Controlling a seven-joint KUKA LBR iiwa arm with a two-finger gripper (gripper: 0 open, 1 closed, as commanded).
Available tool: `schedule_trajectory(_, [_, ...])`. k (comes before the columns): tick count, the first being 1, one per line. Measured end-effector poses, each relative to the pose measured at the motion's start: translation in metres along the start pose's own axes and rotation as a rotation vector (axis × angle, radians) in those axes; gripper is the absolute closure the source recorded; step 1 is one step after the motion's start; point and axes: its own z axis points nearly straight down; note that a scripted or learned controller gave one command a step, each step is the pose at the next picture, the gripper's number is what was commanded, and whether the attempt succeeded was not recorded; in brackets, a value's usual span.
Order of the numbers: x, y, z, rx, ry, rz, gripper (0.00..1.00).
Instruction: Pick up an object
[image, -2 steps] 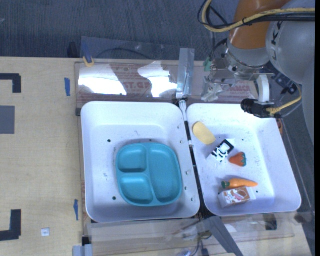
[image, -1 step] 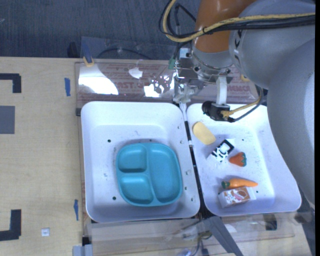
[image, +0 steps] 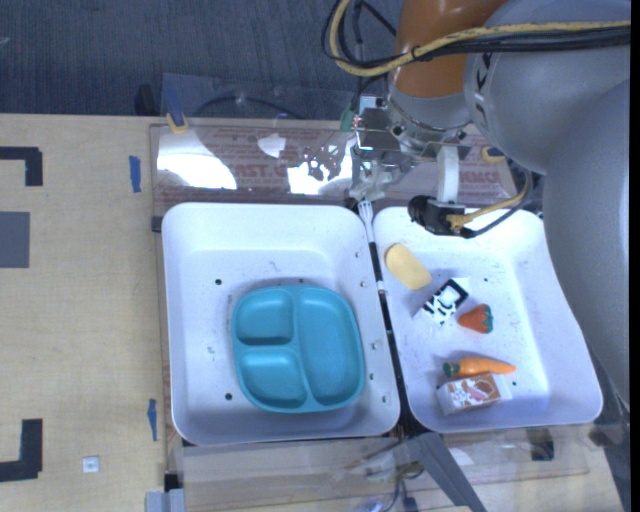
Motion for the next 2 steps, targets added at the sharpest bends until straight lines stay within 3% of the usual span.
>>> schedule_trajectory(1, [0.040, -0.001, -0.050, -0.006, 0.003, -0.041, 1.00])
schedule_trajectory(2, [0.079, -0.004, -0.025, 0.005, 0.000, -0.218, 1.00])
